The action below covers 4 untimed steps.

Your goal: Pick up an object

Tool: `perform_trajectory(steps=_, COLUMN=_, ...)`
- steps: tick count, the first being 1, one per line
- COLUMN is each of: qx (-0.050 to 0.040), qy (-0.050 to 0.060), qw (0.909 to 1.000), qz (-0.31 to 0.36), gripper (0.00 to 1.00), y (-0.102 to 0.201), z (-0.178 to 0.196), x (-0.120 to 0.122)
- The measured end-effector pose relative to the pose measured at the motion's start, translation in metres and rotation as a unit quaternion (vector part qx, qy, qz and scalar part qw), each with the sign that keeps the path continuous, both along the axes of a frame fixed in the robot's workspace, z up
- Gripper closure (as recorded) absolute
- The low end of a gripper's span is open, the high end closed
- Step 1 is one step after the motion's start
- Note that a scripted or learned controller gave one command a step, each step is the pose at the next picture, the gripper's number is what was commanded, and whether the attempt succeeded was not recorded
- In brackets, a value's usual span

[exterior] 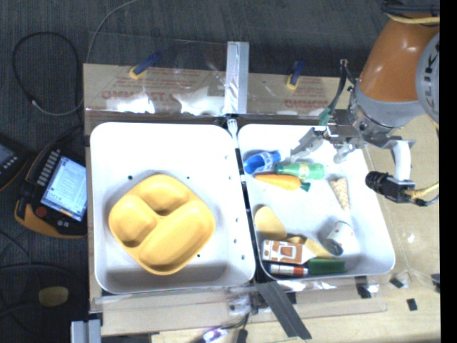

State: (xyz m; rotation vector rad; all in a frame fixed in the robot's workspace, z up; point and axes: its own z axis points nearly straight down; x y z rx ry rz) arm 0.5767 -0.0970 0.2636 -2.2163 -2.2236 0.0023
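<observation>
My gripper (326, 146) hangs over the far part of the right bin (371, 220), its two fingers spread open with nothing between them. Just below and left of it lie a blue cup-like item (260, 161), a green bottle (303, 169) and an orange carrot (278, 181). A waffle cone (342, 191) lies to the right of these. Nearer the front are a yellow wedge (269, 223), a grey can (338, 236), a red-brown box (283, 251) and a dark green marker (325, 266).
The left bin (107, 156) holds a yellow divided plate (161, 222). A handheld pendant (57, 191) lies off the bench at the left. A black camera mount (389, 183) juts out beside the right bin's right rim.
</observation>
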Motion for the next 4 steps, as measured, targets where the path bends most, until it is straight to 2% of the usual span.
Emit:
perform_trajectory(steps=1, qx=-0.0055, qy=-0.016, qw=0.9931, qz=0.116, gripper=0.0, y=-0.011, z=-0.145, x=0.046)
perform_trajectory(steps=2, qx=-0.0045, qy=-0.015, qw=0.9932, qz=0.116, gripper=1.0, y=-0.011, z=-0.137, x=0.046)
perform_trajectory(steps=3, qx=-0.0004, qy=-0.001, qw=0.9979, qz=0.065, gripper=1.0, y=0.051, z=-0.056, x=0.05)
perform_trajectory(steps=4, qx=-0.0004, qy=-0.001, qw=0.9843, qz=0.177, gripper=1.0, y=0.018, z=-0.08, x=0.017)
